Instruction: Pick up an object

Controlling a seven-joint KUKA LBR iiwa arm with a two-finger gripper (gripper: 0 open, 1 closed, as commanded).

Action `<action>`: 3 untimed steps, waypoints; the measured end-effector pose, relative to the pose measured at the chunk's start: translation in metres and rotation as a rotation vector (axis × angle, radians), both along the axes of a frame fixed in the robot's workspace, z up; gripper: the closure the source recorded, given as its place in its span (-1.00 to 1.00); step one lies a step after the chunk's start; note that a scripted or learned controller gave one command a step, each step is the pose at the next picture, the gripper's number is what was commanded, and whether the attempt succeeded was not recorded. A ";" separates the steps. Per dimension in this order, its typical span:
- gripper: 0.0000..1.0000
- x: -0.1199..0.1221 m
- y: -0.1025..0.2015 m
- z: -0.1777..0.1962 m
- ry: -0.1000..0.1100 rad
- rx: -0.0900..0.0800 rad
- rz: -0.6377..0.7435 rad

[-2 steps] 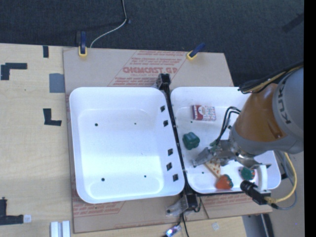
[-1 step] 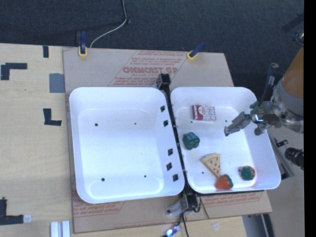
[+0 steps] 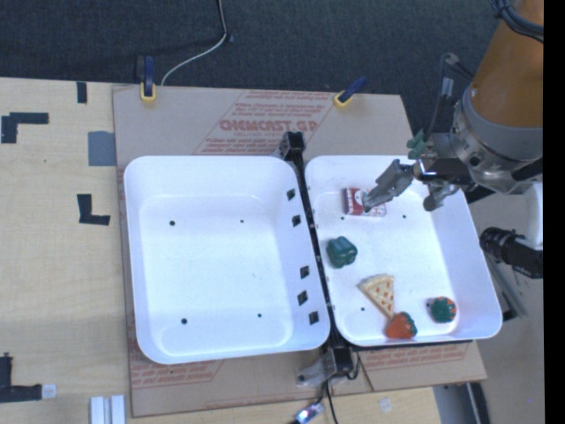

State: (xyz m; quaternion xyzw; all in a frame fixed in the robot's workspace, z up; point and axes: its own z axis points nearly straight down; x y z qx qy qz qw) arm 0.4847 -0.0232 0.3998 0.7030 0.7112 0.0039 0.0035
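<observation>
The end effector (image 3: 378, 199) is seen over the upper part of the right bin (image 3: 459, 237), reached in from the right below the grey arm (image 3: 494, 140) with its orange band. Its tip is placed directly against the right side of a small red and white packet (image 3: 355, 201), which lies on the bin floor near the divider between the two bins. Whether the packet sits between the fingers or merely beside them cannot be told, and the state of the end effector, wide or narrow, cannot be told either, since its tip is seen as one dark grey shape.

Four other things are spread over the lower part of the same bin, all well apart from the end effector. A dark green pepper-like piece (image 3: 342, 253) is found below the packet, close to the divider. A yellow wedge shaped like a pizza slice (image 3: 380, 294) lies nearer the bin's lower rim, with a red-orange round piece (image 3: 400, 326) just beside its lower point. A red and green piece (image 3: 441, 308) is set towards the lower right corner.

The left bin (image 3: 141, 263) stands beside it on the table (image 3: 53, 237).
</observation>
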 end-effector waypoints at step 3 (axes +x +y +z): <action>1.00 -0.003 0.150 0.009 0.027 -0.004 -0.003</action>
